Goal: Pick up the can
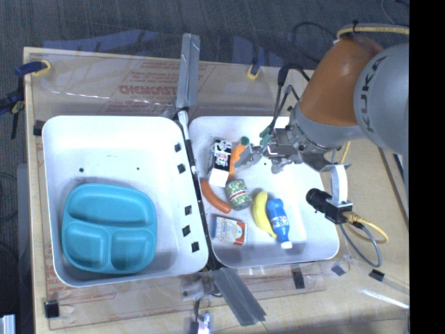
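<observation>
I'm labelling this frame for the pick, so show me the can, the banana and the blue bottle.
can (238, 193): camera view, on its patterned side, middle of the right bin.
banana (261, 213): camera view, on the middle of its yellow curve.
blue bottle (279, 220): camera view, on its blue body.

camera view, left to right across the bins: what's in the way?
Blue tray → hot dog → green can → banana → blue bottle → gripper, above the right bin.

Green-labelled can (238, 193) on its side, mid right bin, touching banana.
</observation>
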Tool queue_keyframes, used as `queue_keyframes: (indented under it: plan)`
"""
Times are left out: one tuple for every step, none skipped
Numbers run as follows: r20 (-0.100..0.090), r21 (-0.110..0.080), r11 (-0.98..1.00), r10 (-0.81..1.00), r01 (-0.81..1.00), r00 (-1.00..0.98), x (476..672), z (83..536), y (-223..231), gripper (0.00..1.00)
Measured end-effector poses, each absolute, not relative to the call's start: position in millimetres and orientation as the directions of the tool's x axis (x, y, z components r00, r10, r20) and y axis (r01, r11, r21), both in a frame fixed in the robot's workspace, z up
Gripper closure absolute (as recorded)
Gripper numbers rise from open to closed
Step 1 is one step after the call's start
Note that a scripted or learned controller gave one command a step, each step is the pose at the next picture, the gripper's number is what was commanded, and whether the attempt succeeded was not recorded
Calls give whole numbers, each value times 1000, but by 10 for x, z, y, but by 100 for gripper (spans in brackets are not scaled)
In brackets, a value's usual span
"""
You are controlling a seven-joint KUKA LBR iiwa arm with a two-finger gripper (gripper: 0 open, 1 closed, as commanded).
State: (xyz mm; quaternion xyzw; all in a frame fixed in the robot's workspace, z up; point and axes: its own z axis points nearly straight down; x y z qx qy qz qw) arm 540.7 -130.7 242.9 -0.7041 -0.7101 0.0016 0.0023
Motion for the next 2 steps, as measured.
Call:
queue_keyframes:
  plan:
    - [0,-3,34,999,999,-34,5560,907,-1543,0]
    - [0,-5,39,999,999,-39,5562,991,-1545,100]
